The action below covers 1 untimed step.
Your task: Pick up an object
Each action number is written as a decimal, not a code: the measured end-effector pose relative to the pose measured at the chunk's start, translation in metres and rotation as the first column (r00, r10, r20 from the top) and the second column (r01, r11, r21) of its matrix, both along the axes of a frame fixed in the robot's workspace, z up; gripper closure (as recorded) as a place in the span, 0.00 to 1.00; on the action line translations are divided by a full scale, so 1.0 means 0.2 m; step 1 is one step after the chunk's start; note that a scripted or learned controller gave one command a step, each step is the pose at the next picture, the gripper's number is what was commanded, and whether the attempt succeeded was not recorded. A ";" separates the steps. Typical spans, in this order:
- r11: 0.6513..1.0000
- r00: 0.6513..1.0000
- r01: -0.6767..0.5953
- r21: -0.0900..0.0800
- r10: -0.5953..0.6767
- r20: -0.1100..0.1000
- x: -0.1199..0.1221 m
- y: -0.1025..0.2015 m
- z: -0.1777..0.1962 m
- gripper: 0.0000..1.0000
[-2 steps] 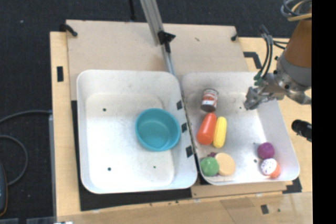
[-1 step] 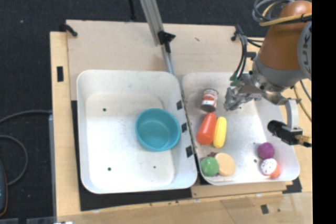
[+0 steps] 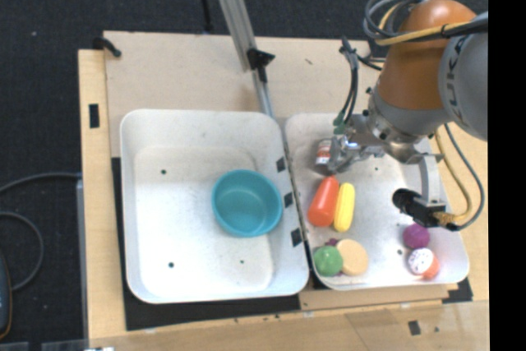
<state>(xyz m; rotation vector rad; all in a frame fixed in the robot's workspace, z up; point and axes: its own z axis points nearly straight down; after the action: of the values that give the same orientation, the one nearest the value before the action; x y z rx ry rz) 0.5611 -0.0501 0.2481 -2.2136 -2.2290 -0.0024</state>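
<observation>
In the right bin [image 3: 374,279] lie several toy foods: an orange carrot-like piece [image 3: 323,200] beside a yellow piece [image 3: 344,206], a green ball [image 3: 328,260], a tan round piece [image 3: 354,256], a purple ball [image 3: 416,236] and a white speckled piece [image 3: 422,261]. My gripper [image 3: 329,159] hangs over the bin's upper left part, just above the orange piece's top end. Nothing shows between its fingers from here.
A blue bowl [image 3: 246,203] sits in the left bin [image 3: 164,144], near its right wall. A slanted metal pole [image 3: 236,8] rises behind the bins. A black part on the arm [image 3: 417,205] juts over the right bin's right side.
</observation>
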 end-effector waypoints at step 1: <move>1.000 1.000 -0.002 0.001 0.002 -0.001 0.00 0.31 0.00 1.00</move>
<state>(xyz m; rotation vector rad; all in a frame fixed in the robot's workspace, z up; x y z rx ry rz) 0.5607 0.0111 0.2483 -2.2104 -2.2301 -0.0026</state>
